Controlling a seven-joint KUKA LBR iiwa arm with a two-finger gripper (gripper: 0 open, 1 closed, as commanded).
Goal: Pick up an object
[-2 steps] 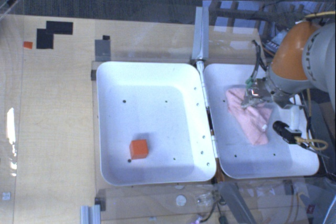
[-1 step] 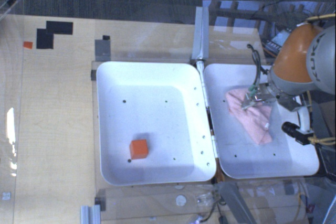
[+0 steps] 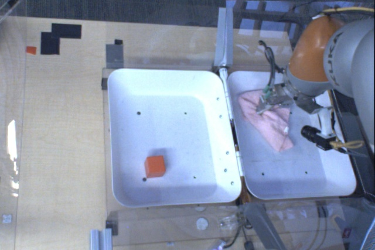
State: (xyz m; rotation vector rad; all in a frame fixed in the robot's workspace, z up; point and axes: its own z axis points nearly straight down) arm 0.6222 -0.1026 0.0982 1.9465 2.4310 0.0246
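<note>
A crumpled pink cloth [image 3: 266, 120] lies in the right bin [image 3: 304, 181], toward its upper left. My gripper [image 3: 270, 99] comes down from the arm on the right and sits on the cloth's upper edge, touching it. An orange-red cube [image 3: 155, 166] rests in the left bin [image 3: 167, 88], near its lower left, far from the gripper.
A metal divider [image 3: 222, 44] stands behind the gap between the bins. A black cylinder part [image 3: 313, 136] of the arm hangs over the right bin beside the cloth. Black and orange markers [image 3: 54, 38] lie on the bench at the far left.
</note>
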